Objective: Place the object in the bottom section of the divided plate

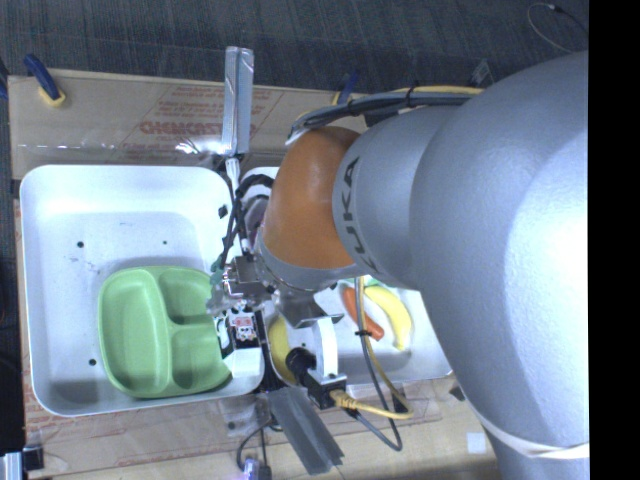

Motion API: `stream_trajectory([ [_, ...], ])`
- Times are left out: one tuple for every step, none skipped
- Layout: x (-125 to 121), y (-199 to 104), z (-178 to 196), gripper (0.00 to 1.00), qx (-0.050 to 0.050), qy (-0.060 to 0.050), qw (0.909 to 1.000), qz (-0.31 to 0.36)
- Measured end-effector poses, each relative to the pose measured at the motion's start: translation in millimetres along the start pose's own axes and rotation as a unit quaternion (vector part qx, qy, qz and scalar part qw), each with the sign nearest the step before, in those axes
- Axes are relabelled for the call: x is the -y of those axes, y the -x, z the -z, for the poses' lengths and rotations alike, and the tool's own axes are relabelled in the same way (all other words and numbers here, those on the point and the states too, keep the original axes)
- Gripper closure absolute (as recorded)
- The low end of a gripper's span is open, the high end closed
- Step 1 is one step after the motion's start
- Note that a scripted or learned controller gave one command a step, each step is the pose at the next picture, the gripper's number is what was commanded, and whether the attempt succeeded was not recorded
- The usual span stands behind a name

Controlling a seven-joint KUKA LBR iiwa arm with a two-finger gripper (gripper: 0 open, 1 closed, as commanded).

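Seemingly little is done: the green divided plate [160, 330], just left of the gripper [232, 313], lies bare in all sections, while a banana [392, 313] and orange piece [362, 313] lie to its right.

Bench [120, 108] runs across the frame, brown board showing along the top and lower edges. On it, left bin [60, 228] sits mid-left, right bin [432, 363] just beside it at lower centre-right, mostly hidden under the arm. Blue clamp [42, 78] grips the bench's upper-left corner.
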State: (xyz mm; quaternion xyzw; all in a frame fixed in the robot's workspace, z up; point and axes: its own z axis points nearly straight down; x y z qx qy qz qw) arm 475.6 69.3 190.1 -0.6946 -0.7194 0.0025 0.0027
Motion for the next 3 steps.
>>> stream_trajectory([
  [-31, -81, 12, 1.00, 0.001, 0.003, 0.9907, 0.136],
  [-3, -109, 11, 1.00, 0.001, 0.000, 0.9959, 0.091],
  [-3, -109, 11, 0.00, 0.001, 0.000, 0.9959, 0.091],
])
